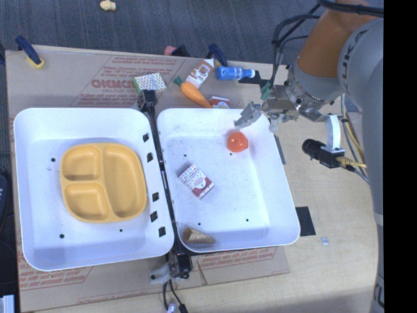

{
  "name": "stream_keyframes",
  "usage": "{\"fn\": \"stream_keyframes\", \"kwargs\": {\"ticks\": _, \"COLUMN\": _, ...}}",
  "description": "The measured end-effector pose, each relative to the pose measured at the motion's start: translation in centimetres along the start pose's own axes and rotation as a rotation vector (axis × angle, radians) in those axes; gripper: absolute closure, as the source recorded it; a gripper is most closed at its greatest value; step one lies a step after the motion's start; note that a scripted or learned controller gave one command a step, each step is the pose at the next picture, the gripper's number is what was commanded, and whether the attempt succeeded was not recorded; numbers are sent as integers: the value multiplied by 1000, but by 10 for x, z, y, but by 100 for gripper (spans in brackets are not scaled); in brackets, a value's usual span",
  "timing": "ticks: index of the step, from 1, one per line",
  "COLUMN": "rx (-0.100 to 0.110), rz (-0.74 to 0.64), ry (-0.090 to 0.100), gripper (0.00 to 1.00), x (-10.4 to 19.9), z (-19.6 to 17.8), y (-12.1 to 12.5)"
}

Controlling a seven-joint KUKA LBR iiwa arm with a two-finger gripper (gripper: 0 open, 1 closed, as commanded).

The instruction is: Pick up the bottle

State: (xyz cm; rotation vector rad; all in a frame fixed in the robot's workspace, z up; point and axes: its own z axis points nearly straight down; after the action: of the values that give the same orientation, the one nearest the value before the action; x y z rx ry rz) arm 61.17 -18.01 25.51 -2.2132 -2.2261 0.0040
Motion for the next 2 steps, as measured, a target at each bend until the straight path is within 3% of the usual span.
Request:
{"fn": "stream_keyframes", "kwargs": {"ticks": 1, "rx": 5, "rz": 68, "ry": 2, "gripper": 0, "x": 22, "z": 158, "y": -8}}
{"fn": "stream_keyframes", "kwargs": {"ticks": 2, "rx": 4, "rz": 63, "ry": 1, "gripper": 100, "x": 22, "z": 146, "y": -7}}
